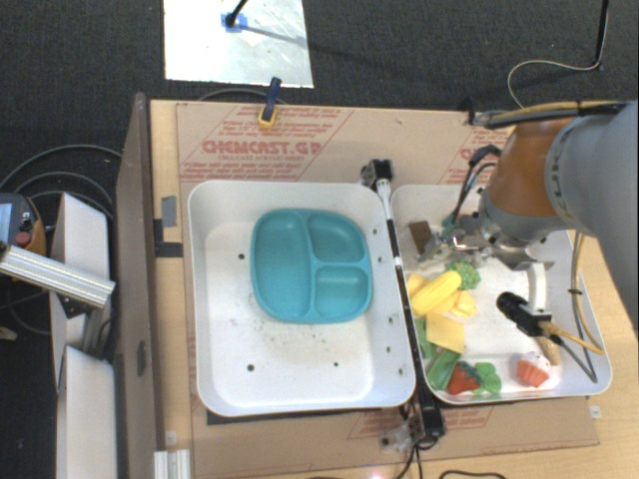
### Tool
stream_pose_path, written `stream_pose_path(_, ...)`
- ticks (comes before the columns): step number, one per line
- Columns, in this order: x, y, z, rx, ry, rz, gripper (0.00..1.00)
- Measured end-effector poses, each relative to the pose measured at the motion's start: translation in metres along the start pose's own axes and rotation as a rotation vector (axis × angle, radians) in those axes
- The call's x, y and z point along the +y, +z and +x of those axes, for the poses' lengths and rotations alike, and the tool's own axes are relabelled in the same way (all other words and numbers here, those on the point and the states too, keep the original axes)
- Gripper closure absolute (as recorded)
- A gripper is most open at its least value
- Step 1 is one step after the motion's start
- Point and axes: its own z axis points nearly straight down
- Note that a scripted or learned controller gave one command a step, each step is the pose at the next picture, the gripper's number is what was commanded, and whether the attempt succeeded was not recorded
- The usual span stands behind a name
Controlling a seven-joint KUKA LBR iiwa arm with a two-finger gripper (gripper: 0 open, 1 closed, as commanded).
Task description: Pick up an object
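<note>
The yellow toy (436,289) lies in the right bin (569,382), beside a green piece (463,273). My tool (461,239) hangs just above them, its state I cannot tell. I judge this the descent; next, settle lower and grip.

A dark grey carpeted floor (419,28) surrounds the brown cardboard-topped bench (300,138). At twelve o'clock lies a shiny silver square sheet (250,38); at nine o'clock, black cables (60,168) curl beside a white box (80,367).
</note>
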Motion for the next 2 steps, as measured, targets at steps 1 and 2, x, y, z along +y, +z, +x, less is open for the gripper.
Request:
stream_pose_path(1, -0.030, -0.001, -0.013, 0.000, 0.000, -0.002, 0.00)
stream_pose_path(2, 0.026, 0.002, 0.006, 0.001, -0.005, 0.002, 0.00)
